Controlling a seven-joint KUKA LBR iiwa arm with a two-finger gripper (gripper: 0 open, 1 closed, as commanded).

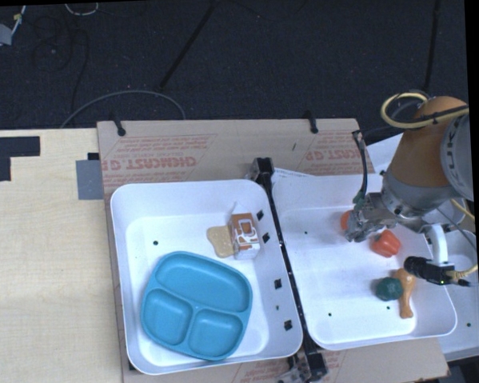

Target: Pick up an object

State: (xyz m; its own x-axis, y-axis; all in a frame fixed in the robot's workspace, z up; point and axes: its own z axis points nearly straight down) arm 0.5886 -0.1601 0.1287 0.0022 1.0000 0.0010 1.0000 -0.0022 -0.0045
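The end effector [360, 224] hangs low over the right-hand shallow white plastic bin [325, 302], near its upper right part, at the end of the grey arm with the orange band [425, 149]. Whether it is released, clenched or grasping cannot be told from this view.

A small orange-red rounded block [386, 244] lies on the bin floor just beside the end effector, on its lower right side as the camera sees it. A second patch of orange [347, 219] sits against the end effector's left side; whether it is a separate item is unclear.

Further toward the bin's lower right lie a dark teal ball-like object [386, 289] and a tan wooden peg-shaped piece [406, 292], touching or nearly so, the peg's long axis running roughly up and down the picture.

The left white bin [129, 232] holds a blue plastic divided tray [197, 305] and a small brown-and-white printed carton [243, 233] beside a tan flat scrap [220, 241].

Judgement: the orange-red block is the nearest candidate, and the coming move turns on a short shift toward the lower right. No grasp is confirmed.
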